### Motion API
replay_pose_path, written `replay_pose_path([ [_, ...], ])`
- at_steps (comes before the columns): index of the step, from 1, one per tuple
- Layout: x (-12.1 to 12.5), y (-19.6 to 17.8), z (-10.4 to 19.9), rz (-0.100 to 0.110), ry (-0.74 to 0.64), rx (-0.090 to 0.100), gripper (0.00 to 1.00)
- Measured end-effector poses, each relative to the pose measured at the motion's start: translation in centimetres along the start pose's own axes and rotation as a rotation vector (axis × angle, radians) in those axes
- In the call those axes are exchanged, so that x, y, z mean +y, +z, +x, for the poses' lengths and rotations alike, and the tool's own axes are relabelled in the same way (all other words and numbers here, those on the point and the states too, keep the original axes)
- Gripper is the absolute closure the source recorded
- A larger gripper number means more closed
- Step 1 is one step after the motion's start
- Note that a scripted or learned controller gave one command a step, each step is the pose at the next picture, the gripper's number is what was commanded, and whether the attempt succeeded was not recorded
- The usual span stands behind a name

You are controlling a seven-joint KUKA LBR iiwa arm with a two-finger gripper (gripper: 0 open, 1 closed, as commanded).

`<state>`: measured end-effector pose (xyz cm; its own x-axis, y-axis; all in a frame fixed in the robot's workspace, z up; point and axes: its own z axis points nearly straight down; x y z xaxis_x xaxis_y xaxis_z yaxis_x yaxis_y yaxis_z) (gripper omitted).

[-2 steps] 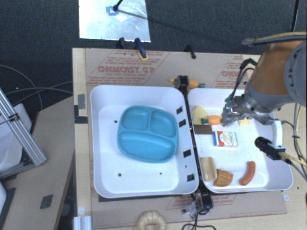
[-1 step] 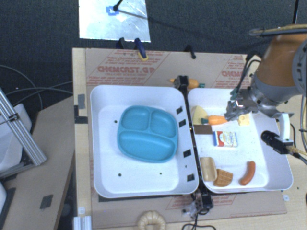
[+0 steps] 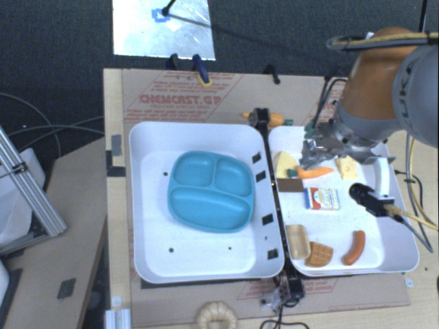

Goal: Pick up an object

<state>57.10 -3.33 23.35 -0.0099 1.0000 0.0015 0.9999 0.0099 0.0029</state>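
Observation:
My gripper (image 3: 311, 156) hangs low over the back of the right bin (image 3: 387, 235), just above an orange carrot (image 3: 316, 173). Nothing can be seen held in it. Left of it lies a yellow cheese wedge (image 3: 283, 163), with a brown chocolate bar (image 3: 290, 184) in front of that. A pale yellow cheese block (image 3: 346, 168) sits to the gripper's right. A red and white carton (image 3: 322, 198) lies in the bin's middle. Along the front are a bread slice (image 3: 297, 239), a waffle (image 3: 319, 253) and a sausage (image 3: 354, 247).
The left bin (image 3: 154, 242) holds a blue divided plate (image 3: 211, 190). A black divider (image 3: 271, 197) runs between the bins. An orange item (image 3: 275, 120) lies behind the bins, and a beige ring (image 3: 216, 316) sits at the bench's front edge.

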Motion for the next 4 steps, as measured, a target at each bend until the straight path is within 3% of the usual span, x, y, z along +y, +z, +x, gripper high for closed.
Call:
replay_pose_path([
  [1, 1.0, 1.0, 6.0, 0.001, 0.000, 0.000, 1.00],
  [2, -0.4, 1.5, 9.0, 0.003, 0.003, 0.000, 1.00],
  [4, 0.3, 1.8, 8.4, 0.002, 0.006, -0.002, 1.00],
])
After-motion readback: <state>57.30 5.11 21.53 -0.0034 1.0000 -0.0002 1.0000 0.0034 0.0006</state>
